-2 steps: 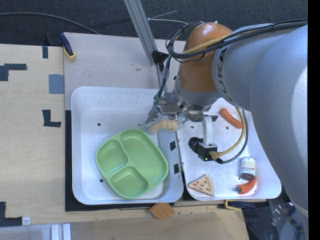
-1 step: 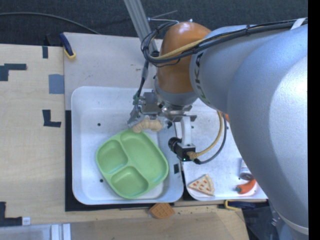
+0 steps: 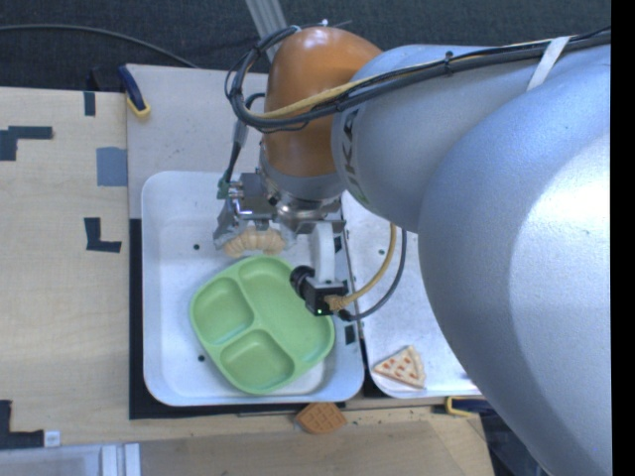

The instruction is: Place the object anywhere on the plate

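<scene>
Filling the right half of the view, the grey arm (image 3: 496,216) with its smooth rounded shell and orange band reaches leftward over the bins, black cables looped around it. Its gripper (image 3: 253,228) hangs low over the far part of the left shallow white bin (image 3: 159,296); a pale tan, ridged croissant-shaped toy (image 3: 253,241) sits right beneath it, just beyond the far rim of the light green three-compartment plastic plate (image 3: 260,323). Whether the jaws are open or closed cannot be told. Bare bin floor lies left of the plate. A triangular pizza-slice toy (image 3: 400,368) rests in the right white bin (image 3: 437,380). A brown waffle-textured piece (image 3: 319,417) lies on the bench near the bins' front edge.
</scene>
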Robot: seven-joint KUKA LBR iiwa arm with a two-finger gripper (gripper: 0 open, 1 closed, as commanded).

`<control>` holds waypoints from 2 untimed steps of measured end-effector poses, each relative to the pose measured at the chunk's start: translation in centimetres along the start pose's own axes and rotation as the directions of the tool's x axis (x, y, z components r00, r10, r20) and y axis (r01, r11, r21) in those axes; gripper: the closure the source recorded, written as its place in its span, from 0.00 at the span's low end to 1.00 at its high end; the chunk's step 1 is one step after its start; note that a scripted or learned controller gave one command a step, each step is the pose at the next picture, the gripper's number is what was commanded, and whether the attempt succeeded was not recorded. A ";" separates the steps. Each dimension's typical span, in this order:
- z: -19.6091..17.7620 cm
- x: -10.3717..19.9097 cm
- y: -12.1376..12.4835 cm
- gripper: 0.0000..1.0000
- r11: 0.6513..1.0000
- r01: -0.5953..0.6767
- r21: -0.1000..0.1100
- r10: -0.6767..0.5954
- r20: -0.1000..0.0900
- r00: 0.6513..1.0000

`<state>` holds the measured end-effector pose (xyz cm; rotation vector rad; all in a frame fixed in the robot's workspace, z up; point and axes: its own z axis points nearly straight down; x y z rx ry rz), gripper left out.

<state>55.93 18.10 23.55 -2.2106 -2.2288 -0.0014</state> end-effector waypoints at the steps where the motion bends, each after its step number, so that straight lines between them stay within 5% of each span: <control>1: -0.2 -0.7 -0.5 1.00 1.000 -0.007 0.002 0.007 0.004 1.000; 2: -0.2 -0.6 -0.5 0.00 1.000 -0.006 0.002 0.006 0.004 1.000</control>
